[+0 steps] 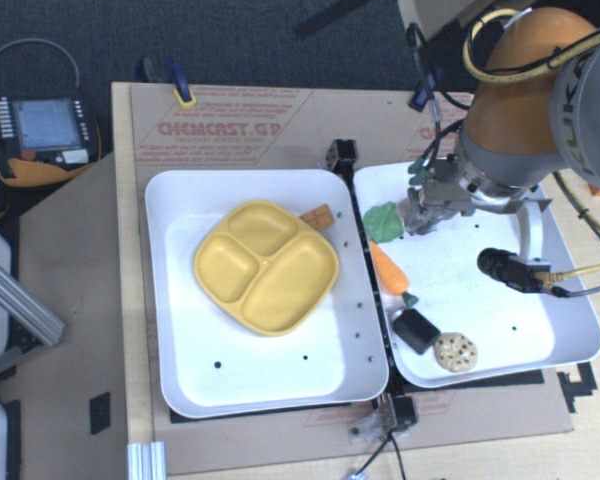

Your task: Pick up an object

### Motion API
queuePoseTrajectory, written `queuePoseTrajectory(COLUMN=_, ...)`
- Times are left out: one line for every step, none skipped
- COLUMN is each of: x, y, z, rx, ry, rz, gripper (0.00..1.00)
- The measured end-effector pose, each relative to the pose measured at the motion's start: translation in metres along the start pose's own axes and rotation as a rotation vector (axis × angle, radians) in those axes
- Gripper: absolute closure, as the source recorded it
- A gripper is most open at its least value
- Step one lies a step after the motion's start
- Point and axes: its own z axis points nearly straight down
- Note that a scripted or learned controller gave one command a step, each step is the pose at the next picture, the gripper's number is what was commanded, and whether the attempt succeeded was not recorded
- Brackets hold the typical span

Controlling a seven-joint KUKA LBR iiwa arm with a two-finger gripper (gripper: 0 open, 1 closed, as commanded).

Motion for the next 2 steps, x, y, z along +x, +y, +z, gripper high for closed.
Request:
queuePoseTrajectory(x=0.05, y=0.002, z=0.013, rx=0.001, ry=0.0, rz=0.001, gripper=1.0)
queuePoseTrajectory(x=0.105, y=0.002, z=0.004, rx=-0.004, ry=0.0, rz=0.0, gripper=1.0)
